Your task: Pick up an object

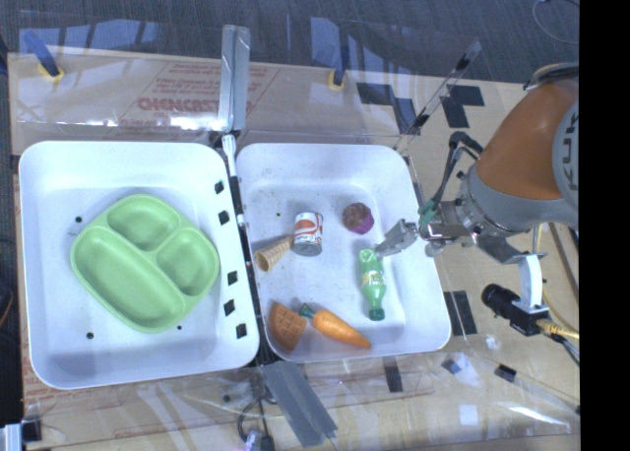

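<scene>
The right bin [295, 168] holds a small red-and-white can [308, 232], a dark purple fruit [358, 217], a green bottle [372, 284], an ice-cream cone [275, 253], an orange carrot [338, 326] and a brown waffle-like piece [285, 326]. My gripper [399, 238] hangs at the bin's right side, just above the green bottle's cap and right of the purple fruit. Nothing shows between its fingers.
The left bin [59, 168] bears a green divided plate [145, 260]. A metal divider [234, 80] stands between the bins at the back. The arm's orange and grey body [527, 159] hangs over the bench right of the right bin.
</scene>
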Tool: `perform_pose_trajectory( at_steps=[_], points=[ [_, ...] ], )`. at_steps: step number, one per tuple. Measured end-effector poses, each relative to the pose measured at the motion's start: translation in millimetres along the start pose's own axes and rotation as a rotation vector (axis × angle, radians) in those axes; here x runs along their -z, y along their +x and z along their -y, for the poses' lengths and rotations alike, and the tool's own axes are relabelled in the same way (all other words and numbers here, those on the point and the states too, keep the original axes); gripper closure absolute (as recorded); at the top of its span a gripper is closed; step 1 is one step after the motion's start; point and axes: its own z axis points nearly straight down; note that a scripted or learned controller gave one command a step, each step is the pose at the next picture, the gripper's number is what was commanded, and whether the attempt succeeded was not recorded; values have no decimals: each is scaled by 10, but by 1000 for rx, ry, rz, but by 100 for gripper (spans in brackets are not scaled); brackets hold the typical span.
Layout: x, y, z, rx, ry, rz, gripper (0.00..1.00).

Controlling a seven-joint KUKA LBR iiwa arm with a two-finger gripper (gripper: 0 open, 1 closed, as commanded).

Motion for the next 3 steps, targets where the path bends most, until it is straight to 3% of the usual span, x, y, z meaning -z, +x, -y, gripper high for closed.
perform_pose_trajectory(
  at_steps=[1,2,3],
  points=[
    [-1046,-36,-301,22,2,0,0],
    [-1295,-51,-360,41,1,0,0],
    [-1198,-48,-361,45,2,0,100]
  ],
)
